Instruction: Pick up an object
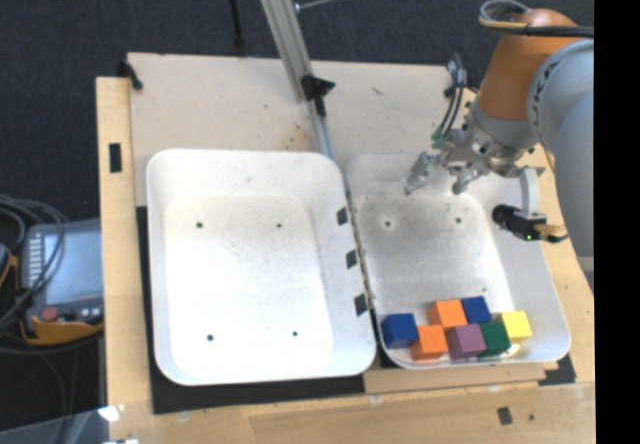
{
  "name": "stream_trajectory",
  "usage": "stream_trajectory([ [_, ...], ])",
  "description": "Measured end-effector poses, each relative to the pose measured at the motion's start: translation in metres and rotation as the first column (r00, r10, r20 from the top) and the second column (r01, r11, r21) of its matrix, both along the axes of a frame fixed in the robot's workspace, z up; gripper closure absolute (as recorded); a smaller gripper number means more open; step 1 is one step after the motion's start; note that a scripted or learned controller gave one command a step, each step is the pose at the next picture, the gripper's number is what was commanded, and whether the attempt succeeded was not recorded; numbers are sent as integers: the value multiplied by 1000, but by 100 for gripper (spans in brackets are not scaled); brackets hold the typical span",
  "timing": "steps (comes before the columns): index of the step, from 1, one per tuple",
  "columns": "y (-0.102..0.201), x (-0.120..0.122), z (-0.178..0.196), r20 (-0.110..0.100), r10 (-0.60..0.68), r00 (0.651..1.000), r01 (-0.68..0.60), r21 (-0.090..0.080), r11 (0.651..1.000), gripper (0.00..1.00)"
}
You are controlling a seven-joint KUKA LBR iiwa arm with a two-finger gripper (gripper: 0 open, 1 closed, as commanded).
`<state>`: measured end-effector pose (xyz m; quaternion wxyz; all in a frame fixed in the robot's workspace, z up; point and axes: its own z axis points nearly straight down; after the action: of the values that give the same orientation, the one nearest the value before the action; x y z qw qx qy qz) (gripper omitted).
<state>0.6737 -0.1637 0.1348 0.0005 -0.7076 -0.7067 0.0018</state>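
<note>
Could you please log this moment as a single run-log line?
gripper: open, holding nothing, over far end of right bin | blocks: clustered at near end, untouched | left bin: no blocks | pick: not yet done

A slanted aluminium rail crosses above the wooden bench. Off its left edge sits a grey pendant with black cables.

Robotics lab, by the look of it. Plywood counter sitting on dark carpet, carrying two white bins. Aluminium strut rising at a slant. Grey arm reaching in. Control pendant with cables lying at left.
</note>
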Motion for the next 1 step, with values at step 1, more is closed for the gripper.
stream_trajectory([
  [1,-1,2,15,9,0,1000,0,-1,1000,100],
])
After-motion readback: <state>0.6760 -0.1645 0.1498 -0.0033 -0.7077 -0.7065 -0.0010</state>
